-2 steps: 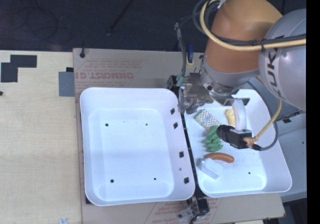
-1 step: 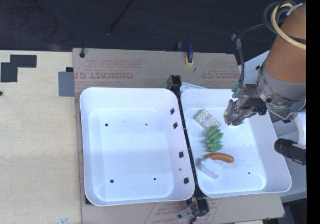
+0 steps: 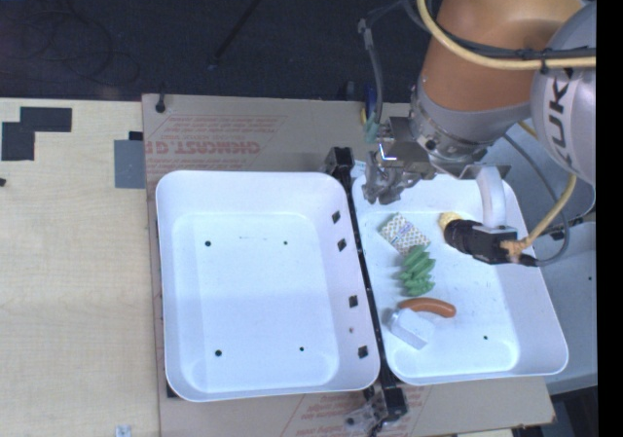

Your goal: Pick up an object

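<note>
Gripper (image 3: pixel 384 184) hangs over right bin's (image 3: pixel 496 333) far-left corner; open or closed, I cannot tell. Packet (image 3: pixel 403 231), green toy (image 3: pixel 418 271) and orange stick (image 3: pixel 426 307) lie nearby.

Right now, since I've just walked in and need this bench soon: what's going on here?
A KUKA arm reaches in from the right, trying to pick something up. Its gripper hangs over the far left corner of the right bin, close to the wall shared with the left bin. Four things lie on the right bin's floor, nearer the camera than the gripper: a patterned block, a green piece, an orange sausage shape and a white block. None looks lifted yet.
</note>
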